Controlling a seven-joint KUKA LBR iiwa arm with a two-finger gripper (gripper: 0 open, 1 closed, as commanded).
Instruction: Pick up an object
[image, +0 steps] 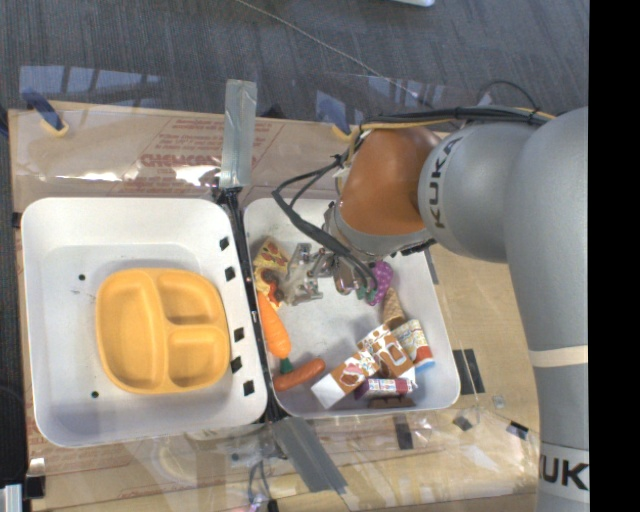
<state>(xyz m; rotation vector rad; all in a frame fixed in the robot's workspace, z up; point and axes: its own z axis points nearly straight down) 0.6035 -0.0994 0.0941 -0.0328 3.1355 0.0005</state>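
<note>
The grey two-finger gripper (303, 275) is seen low in the right white bin (447, 372), just beside the orange plastic carrot (274, 326). Whether its fingers are apart or together cannot be told. Nothing can be made out between them. A reddish-brown toy sausage (299, 374) and brown-and-white printed packets (385, 358) are crowded near the front wall. A miss could be caused by the carrot rolling sideways against the divider, or a neighbouring piece could be nudged. The yellow compartment tray (160, 328) is left alone in the left white bin (50, 225).
</note>
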